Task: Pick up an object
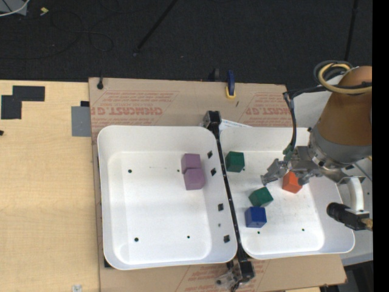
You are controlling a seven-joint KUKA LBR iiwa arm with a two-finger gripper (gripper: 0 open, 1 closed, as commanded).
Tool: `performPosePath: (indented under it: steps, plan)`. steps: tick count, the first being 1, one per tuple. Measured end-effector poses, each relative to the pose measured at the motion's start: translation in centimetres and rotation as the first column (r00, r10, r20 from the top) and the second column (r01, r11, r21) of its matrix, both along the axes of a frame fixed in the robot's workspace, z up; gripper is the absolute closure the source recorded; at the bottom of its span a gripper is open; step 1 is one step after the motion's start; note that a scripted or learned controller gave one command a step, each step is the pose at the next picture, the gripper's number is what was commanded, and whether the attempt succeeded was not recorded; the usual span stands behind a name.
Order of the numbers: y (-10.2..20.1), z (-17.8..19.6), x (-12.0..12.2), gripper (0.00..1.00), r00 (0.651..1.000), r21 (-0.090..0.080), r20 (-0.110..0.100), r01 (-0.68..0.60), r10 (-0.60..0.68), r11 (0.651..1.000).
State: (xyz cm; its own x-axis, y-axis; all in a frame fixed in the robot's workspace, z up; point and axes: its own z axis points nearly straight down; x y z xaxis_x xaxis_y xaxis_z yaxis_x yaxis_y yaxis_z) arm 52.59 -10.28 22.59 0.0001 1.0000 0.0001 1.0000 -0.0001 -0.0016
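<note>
Orange block (292, 183) partly hidden under pincer (290, 174); grip state unclear, cannot tell whether grasped.

Two bins sit side by side on the worktop (42, 193). The left bin (115, 224) holds two blocks (192, 172), touching, near its right wall. The right bin (316, 239) holds four blocks: one (234, 161) near its left wall toward the rear, one (261, 196) near the middle, one (256, 216) just in front of that, and one (292, 182) further right, beneath the gripper (290, 170).
</note>
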Motion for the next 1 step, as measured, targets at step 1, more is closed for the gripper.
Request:
performPosePath:
  steps: [1]
  plan:
    - [2.41, -6.99, -5.43, 0.0, 1.0, 0.004, -0.013, 0.0, 0.0, 1.0]
